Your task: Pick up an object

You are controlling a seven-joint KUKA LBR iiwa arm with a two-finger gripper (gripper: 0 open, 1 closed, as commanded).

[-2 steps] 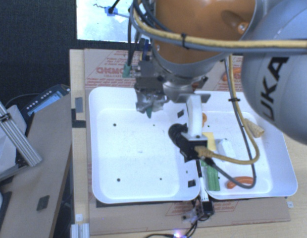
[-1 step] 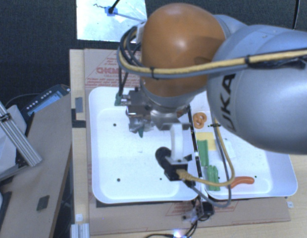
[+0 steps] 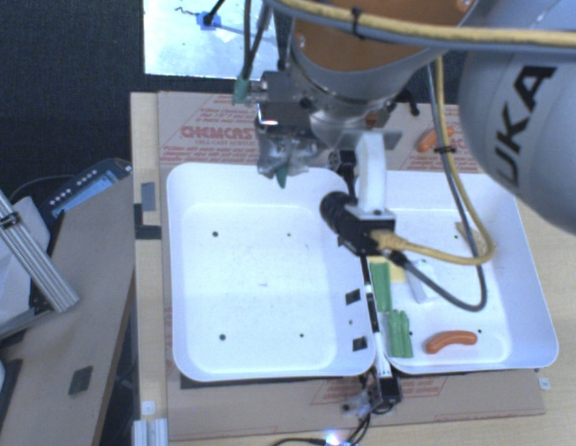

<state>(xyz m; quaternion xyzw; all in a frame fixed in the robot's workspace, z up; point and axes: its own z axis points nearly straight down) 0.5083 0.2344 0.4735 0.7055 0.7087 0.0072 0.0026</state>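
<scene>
The pincer [image 3: 286,161], whose state I cannot tell, hangs over the left bin's [image 3: 260,286] back rim; the sausage [image 3: 452,341] lies crosswise toward four o'clock in the right bin [image 3: 520,277]

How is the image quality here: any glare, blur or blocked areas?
Camera view: the arm looms large and soft-focused up close, hiding the right bin's far half; a bright patch of floor is washed out at top left; the orange object and left bin read clearly.
</scene>
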